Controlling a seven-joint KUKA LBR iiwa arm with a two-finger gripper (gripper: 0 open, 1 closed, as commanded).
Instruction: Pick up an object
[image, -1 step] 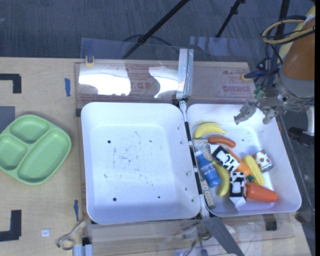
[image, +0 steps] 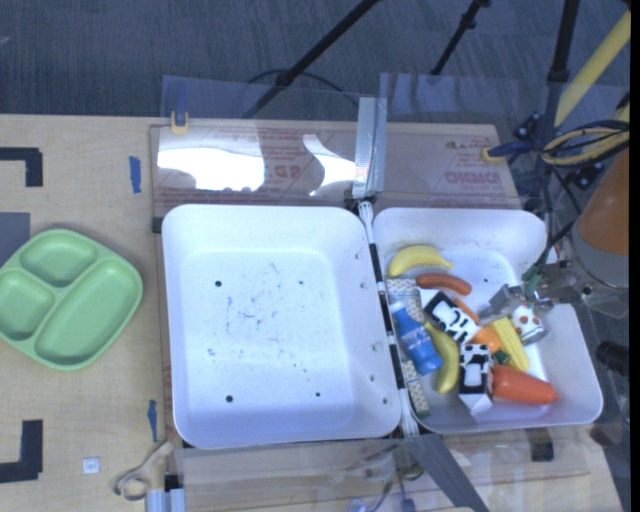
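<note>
The right bin (image: 520, 232) holds a pile of toy food. A yellow banana (image: 418, 259) lies at its back left, with a red sausage (image: 443, 283) just in front. Lower down are a blue bottle (image: 413, 336), a black-and-white box (image: 453, 318), a second banana (image: 446, 362), a yellow corn cob (image: 511, 344) and an orange-red carrot (image: 521, 386). My gripper (image: 512, 298) reaches in from the right, low over the bin's right half. It sits just above the corn cob and a small white toy (image: 528, 323). Nothing is visibly held.
The left white bin (image: 265, 320) adjoins the right one along a central hinge (image: 385, 320). A green divided plate (image: 66, 297) rests on the bench at far left. Clear plastic walls (image: 300, 150) stand behind the bins. Cables and stands crowd the right side (image: 580, 140).
</note>
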